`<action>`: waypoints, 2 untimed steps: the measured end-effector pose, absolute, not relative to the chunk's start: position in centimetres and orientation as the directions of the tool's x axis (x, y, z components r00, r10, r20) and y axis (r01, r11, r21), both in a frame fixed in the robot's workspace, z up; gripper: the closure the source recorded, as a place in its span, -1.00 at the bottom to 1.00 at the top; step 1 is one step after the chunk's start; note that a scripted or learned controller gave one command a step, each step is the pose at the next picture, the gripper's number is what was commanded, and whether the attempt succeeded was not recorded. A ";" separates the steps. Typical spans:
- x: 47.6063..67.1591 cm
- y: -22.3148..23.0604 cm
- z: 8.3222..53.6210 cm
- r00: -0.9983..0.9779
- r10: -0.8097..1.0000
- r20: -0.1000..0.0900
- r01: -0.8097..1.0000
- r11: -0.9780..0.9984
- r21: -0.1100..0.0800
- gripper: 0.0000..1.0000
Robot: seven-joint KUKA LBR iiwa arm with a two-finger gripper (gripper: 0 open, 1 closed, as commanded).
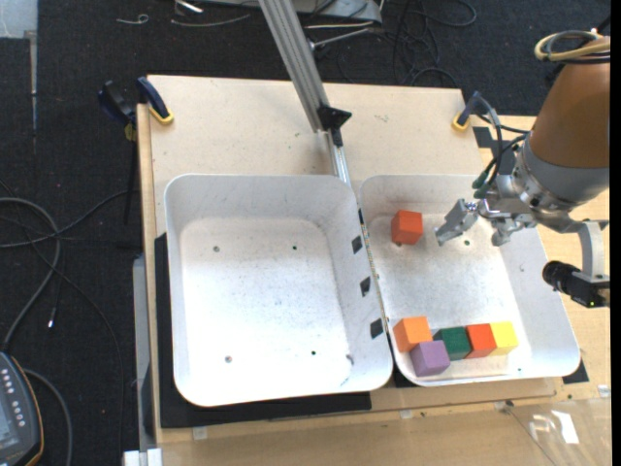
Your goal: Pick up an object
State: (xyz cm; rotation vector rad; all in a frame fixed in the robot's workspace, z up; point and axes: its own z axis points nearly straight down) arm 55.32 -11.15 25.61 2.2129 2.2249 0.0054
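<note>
Five blocks [452, 343] huddle along the right bin's [543, 289] near edge. An orange cube [408, 227] sits alone toward its far left corner, with the gripper [477, 223] just beside it, fingers spread, holding nothing. Better to centre over the cube, then descend squarely.

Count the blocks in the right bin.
6. One orange block sits alone near the gripper; along the near edge: orange, purple, green, red-orange, yellow. None seems hidden.
</note>
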 end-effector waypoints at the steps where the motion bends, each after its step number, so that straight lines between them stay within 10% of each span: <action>1: 60.7 -12.2 14.3 -0.003 1.000 0.000 1.000 0.003 -0.006 -1.00; 2: 66.0 -11.4 9.3 -0.005 1.000 0.000 1.000 0.005 0.003 -1.00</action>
